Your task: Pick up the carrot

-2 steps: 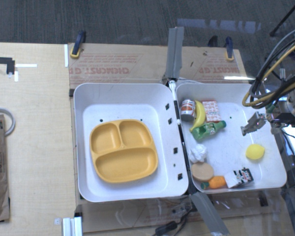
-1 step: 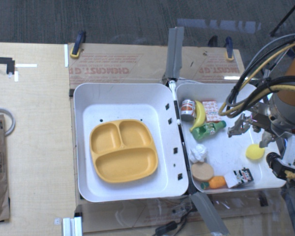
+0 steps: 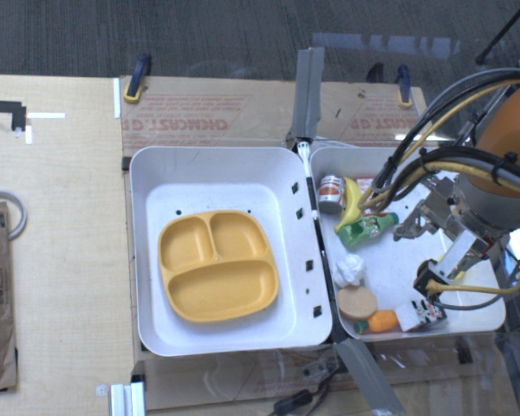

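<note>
The carrot [image 3: 382,321] lies in the right bin [image 3: 481,323], close to its near wall. It is a short orange piece sitting just beside a tan round disc [image 3: 357,302] on 1 side and a small white and red item [image 3: 421,314] on the other. The gripper [image 3: 412,225] hangs over the middle of that bin, nearer the green bottle [image 3: 368,229] and the banana [image 3: 353,199] than the carrot. I cannot tell from this view whether it is open or closed.

As I judge it, the step in hand is the approach, and it needs care because the carrot is hemmed in. I want the gripper brought toward the near wall until it is centred over the orange piece, then opened wide before any descent. I turn the wrist so the closing line runs across the carrot's short side, with 1 jaw dropping into bare floor instead of onto the disc. I come straight down, slowly, and stop just above the floor. The main risk I see is pinching the disc or the white item along with it, or nudging the carrot against the wall.
</note>
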Controlling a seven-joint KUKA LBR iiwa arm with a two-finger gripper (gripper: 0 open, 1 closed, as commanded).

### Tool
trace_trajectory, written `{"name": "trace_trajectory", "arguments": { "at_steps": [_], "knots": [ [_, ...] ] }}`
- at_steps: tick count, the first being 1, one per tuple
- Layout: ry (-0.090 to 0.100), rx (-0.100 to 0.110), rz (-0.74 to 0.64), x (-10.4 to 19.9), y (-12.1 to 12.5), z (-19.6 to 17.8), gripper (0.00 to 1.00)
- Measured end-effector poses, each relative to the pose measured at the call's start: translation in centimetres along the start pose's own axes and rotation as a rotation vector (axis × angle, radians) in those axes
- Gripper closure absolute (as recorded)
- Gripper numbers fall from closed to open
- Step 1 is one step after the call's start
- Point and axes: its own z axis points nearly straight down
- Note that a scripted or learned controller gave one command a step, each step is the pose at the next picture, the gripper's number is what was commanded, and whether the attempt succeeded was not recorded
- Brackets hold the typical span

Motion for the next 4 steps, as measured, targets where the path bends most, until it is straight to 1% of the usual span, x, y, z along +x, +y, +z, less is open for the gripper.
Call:
{"name": "trace_trajectory", "arguments": {
  "at_steps": [1, 2, 3, 4],
  "knots": [
    [-0.004, 0.002, 0.001, -0.1, 0.1, -0.8, 1.0],
    [0.0, -0.003, 0.25, -1.1, 1.2, -14.4, 1.0],
    [0.0, -0.001, -0.088, -0.9, 0.9, -9.4, 1.0],
    [0.0, -0.003, 0.062, 0.7, 0.5, -18.7, 1.0]
  ]
}}
